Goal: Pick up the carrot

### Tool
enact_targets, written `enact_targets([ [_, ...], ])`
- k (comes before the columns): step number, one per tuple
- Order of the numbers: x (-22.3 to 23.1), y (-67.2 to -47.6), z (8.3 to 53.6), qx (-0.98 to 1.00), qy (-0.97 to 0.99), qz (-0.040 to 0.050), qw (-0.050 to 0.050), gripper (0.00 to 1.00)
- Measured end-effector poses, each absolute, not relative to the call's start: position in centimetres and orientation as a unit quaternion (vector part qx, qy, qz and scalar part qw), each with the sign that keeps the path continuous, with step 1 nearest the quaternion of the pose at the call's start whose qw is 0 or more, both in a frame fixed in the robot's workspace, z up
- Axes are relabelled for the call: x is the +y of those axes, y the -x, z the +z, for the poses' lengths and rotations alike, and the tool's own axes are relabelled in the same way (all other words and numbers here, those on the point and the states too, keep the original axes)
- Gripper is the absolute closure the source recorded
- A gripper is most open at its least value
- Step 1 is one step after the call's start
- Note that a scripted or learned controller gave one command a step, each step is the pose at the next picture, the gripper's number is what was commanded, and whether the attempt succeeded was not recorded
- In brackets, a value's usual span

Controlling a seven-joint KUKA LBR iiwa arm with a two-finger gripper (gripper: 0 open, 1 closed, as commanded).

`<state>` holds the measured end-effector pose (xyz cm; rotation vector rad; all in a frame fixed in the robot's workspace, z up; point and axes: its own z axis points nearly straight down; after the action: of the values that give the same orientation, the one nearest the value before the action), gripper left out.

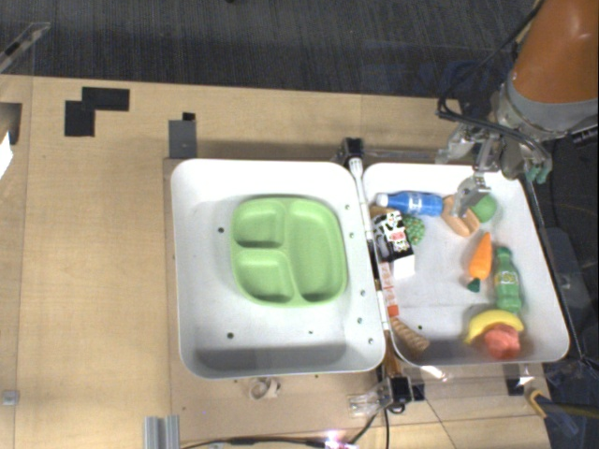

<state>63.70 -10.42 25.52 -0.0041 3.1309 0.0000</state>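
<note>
In the camera view, the arm reaches in from the right and its gripper (474, 187) hangs over the far part of the right bin (552, 279), just above a small tan and green toy (473, 215). Nothing lies between its fingers; whether they stand open or closed I cannot tell, because they are small and seen from above. The carrot (479, 258) lies free on the bin floor, near the gripper and a little nearer to the camera, just beside the green bottle (507, 281). I judge that the step in hand is the approach, with the grasp not yet made. The next move calls for bringing the gripper over the carrot's middle and turning it so the fingers close across the narrow body without pushing the bottle. The carrot is orange, slim and tapered, with a dark green end pointing toward the banana (494, 322).
</note>
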Motion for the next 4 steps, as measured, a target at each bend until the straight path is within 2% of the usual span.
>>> enact_targets([
  [1, -12.1, -60.2, 10.3, 0.994, 0.108, -0.0023, 0.012, 0.0],
  [2, -19.4, -56.8, 9.9, 0.993, 0.118, -0.0067, 0.019, 0.0],
  [3, -19.2, -57.5, 11.5, 0.992, 0.121, -0.0094, 0.03, 1.0],
  [4, -16.9, -63.8, 15.0, 0.982, -0.188, 0.0008, 0.008, 1.0],
])
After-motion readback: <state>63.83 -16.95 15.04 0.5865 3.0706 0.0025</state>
